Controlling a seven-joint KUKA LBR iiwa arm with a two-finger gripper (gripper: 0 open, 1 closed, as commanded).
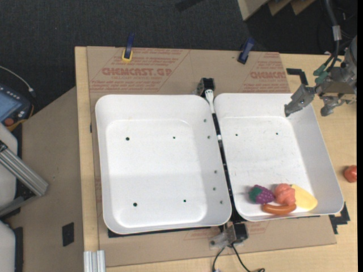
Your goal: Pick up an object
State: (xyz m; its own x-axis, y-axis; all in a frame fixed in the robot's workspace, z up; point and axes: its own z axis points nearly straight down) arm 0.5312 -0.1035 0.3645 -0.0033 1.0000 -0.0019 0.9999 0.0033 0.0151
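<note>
Reading the brown board [170, 67] under the bins, we make out red print, "CHEMCAST G.P", above the left bin [113, 169], with a second patch of the same red lettering above the right bin [326, 169] that is too cut off to read fully. A yellow-and-blue clamp [128, 50] and a blue clamp [246, 50] grip the board's far edge.

We find the toys gathered in the near corner of the right bin: a purple bunch of grapes [261, 194], touching a reddish-orange lumpy piece [285, 193], with a pale yellow rounded piece [305, 199] just beside that and an orange sausage-shaped piece [278, 209] lying along the near side of the group. Another small orange object [351, 174] sits on the bench outside the bin, to its right.

We see the gripper [315, 102] over the far right corner of the right bin, well apart from the toys. Its two grey fingers [298, 101] are spread apart with nothing between them.
</note>
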